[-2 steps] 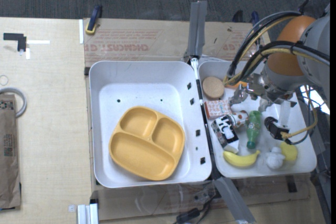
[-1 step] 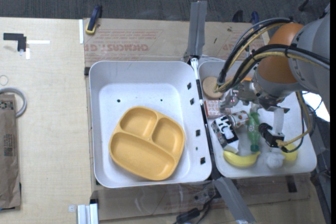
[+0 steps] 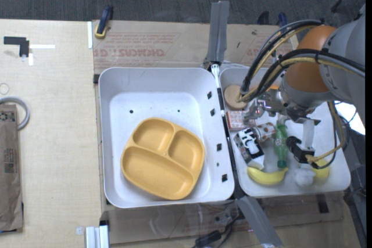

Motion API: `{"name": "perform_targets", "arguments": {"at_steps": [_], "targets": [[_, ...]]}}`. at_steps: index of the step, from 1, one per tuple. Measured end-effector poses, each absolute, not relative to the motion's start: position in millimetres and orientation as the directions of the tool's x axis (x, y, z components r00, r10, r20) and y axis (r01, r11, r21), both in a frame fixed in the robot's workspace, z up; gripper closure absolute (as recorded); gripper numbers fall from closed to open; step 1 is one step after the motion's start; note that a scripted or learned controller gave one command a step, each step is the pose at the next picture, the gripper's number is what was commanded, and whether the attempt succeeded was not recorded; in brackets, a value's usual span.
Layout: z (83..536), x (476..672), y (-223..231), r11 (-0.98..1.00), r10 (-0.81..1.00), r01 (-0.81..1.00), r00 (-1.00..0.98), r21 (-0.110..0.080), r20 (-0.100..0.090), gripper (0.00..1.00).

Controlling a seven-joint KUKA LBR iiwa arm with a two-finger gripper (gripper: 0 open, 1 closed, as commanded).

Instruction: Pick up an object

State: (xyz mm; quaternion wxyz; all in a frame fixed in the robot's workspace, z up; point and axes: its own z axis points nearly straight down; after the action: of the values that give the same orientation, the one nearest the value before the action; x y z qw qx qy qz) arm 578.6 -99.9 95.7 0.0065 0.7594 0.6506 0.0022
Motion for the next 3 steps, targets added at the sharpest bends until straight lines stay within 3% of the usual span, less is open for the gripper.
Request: {"name": "perform_targets", "arguments": {"at_steps": [1,2,3], "targets": [[103,579.7,-99,-0.155,0.988,0.988,0.155,0.009,-0.001,1.0],[277,611.4,-58,0.36,0.933,0.933,-0.36,-0.007,0.0,1.0],[418,660.7,-94,0.206,0.979,0.979,-0.206,-0.006,-0.002,1.0]]}}
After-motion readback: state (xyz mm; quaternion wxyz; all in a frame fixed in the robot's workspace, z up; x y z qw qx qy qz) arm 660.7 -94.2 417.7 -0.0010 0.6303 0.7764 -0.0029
